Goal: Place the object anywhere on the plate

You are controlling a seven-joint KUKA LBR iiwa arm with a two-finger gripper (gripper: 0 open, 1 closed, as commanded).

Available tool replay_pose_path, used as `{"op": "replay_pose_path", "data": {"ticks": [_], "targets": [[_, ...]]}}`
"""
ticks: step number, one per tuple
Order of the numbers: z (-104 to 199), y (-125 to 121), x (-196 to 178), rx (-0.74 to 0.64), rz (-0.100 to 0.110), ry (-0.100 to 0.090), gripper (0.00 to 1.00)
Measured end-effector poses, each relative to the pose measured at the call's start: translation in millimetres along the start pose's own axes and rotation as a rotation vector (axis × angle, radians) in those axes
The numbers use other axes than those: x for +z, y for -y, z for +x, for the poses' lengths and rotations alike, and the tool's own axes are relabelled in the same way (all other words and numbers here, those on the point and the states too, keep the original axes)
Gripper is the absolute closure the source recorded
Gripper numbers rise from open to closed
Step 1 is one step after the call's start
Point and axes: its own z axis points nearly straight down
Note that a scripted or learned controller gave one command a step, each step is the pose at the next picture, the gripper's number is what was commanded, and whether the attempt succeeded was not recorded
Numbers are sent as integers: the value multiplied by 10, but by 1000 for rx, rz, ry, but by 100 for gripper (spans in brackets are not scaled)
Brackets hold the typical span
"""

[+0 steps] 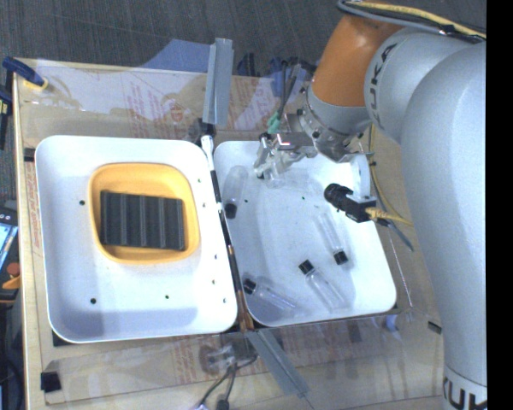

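Left bin: a shallow white bin (68, 297) sits on the left half of the bench (111, 101); I see small dark dots scattered on its floor.
Plate: a yellow plate (145, 182) with rounded corners lies in the upper middle of the left bin, carrying a dark, ribbed rectangular insert (144, 220) at its centre.
Right bin: a second white bin (278, 229) sits just beside the first, their inner rims touching along the middle.
Objects: several clear tubes with black caps lie in the right bin. One (319, 284) is near the lower middle, one (333, 239) lies just right of it, one (269, 295) sits by the lower left corner, and one (232, 186) lies near the left wall. All are apart from the plate, none on it.
My arm: grey with an orange band (350, 58); I reach in from the right over the upper part of the right bin.
My gripper: my gripper (274, 159) hangs over the upper left area of the right bin. Something pale and clear shows at its tip, but I cannot tell whether my grip is spread or pressed together.
Black fitting: a black fitting (346, 202) with a cable sits below my wrist, over the right side of the bin.
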Motion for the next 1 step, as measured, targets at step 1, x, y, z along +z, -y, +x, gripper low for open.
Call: {"op": "replay_pose_path", "data": {"ticks": [1], "targets": [[471, -207, 87, -299, -1, 2, 100]]}}
